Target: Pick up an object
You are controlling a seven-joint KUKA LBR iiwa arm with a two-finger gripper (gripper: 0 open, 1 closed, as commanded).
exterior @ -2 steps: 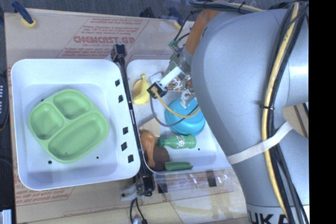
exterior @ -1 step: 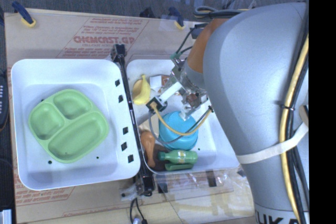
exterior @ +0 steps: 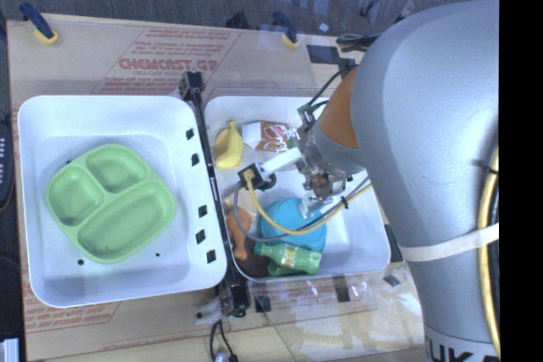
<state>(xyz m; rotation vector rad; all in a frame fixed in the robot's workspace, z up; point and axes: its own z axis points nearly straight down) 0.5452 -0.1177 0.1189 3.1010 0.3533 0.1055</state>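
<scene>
The right bin holds a yellow banana-like toy, a small printed white packet, a blue round object, a green bottle lying on its side and a brown-orange item at the left wall. My gripper hangs low over the middle of this bin, just above and to the right of the blue object. The wrist and a yellow cable loop cover it from this angle. I see nothing between its fingers.
The left bin holds a green divided plate. A black divider with clips runs between the bins. The arm's large grey body covers the right side of the right bin. Cardboard lies under both bins.
</scene>
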